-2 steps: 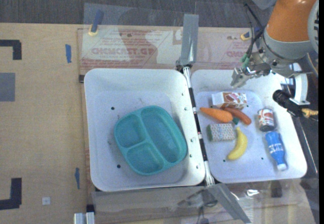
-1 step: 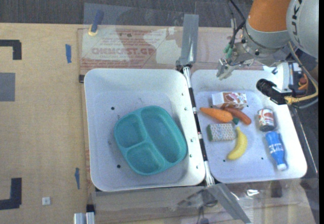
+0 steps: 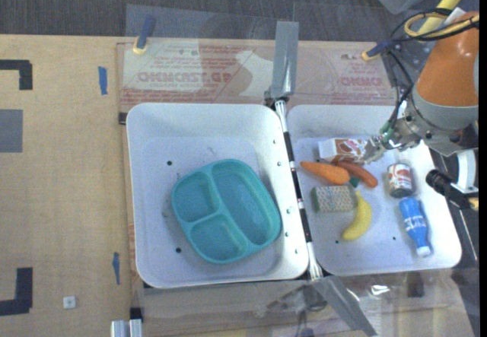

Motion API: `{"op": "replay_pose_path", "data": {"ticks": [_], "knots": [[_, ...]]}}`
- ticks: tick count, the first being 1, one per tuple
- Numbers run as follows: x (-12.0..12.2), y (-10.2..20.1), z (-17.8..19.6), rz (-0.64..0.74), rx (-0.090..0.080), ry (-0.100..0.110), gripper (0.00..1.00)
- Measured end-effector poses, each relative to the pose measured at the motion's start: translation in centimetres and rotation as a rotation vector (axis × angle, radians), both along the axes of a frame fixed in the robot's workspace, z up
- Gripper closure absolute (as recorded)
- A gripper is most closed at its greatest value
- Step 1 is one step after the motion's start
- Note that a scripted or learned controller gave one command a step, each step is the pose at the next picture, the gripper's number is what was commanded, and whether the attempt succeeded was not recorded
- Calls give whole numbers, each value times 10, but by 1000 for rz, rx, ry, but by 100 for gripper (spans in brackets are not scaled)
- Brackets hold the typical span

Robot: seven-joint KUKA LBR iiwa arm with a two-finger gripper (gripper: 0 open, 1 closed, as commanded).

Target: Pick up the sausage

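Observation:
The sausage (image 3: 359,173), a short reddish-brown link, lies in the right bin (image 3: 449,252) near its middle, slanting down to the right. Its left end touches an orange carrot (image 3: 323,171). My gripper (image 3: 378,147) hangs over the upper part of the right bin, just above and to the right of the sausage, close to a white packet (image 3: 344,148). I see nothing held in it. The grey arm with its orange band (image 3: 449,69) reaches in from the right.
The right bin also holds a speckled sponge block (image 3: 335,198), a banana (image 3: 359,219), a small can (image 3: 399,179) and a blue bottle (image 3: 415,226). A teal divided plate (image 3: 224,210) sits in the left bin (image 3: 152,138).

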State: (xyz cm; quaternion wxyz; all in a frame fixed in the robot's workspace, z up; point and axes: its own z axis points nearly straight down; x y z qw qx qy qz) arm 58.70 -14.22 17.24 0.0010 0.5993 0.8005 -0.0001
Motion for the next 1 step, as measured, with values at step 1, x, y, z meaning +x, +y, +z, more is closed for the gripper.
{"op": "replay_pose_path", "data": {"ticks": [1], "knots": [[1,29,55,-122,0,-3,100]]}}
